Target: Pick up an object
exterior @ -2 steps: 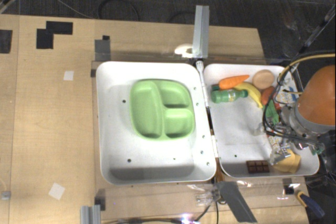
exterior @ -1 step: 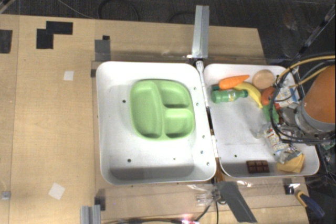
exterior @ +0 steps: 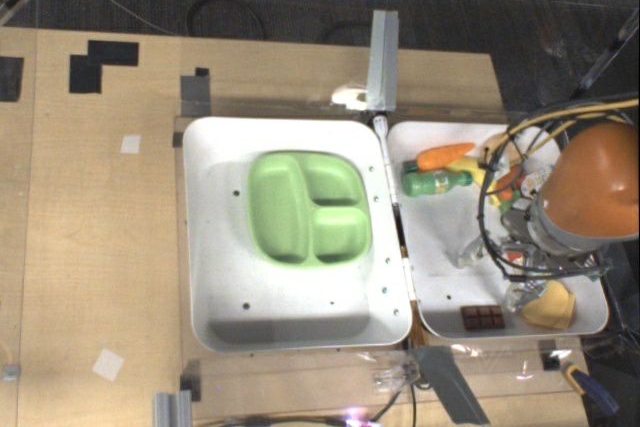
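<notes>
Bench: flat pale wood, dark floor behind.
Left bin: smooth white, holds a glossy green divided tray.
Right bin: carrot, green bottle, yellow wedge, brown chocolate bar.
Gripper: over the right bin; whether it is open or closed cannot be told.

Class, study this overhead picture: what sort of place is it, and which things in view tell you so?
Most likely a robotics lab or test bench, not a kitchen. A grey arm with an orange band and loose cables reaches over two white bins, and what they hold looks like toy items: a green divided tray, a carrot, a green bottle.
</notes>
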`<state>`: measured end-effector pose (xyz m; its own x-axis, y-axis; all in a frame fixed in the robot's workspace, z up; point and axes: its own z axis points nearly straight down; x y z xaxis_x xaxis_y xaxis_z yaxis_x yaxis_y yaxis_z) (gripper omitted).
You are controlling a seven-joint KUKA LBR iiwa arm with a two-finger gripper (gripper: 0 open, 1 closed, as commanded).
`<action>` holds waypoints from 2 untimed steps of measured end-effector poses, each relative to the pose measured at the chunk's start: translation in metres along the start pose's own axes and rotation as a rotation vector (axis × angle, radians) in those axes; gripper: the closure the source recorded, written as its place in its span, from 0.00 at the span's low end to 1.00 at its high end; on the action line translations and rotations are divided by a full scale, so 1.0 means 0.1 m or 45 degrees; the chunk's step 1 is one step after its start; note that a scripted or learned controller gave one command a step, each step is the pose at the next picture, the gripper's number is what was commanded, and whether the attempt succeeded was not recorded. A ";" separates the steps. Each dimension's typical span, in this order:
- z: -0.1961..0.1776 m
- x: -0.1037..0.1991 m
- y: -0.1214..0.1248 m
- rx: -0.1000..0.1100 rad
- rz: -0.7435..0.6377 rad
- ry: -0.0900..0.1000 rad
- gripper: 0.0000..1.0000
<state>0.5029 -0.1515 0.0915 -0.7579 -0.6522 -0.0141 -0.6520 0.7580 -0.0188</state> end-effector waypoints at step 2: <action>0.01 0.36 -0.38 -0.007 -0.341 -0.002 0.00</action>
<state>0.5001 -0.2034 0.0908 -0.5584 -0.8295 -0.0106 -0.8293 0.5585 -0.0166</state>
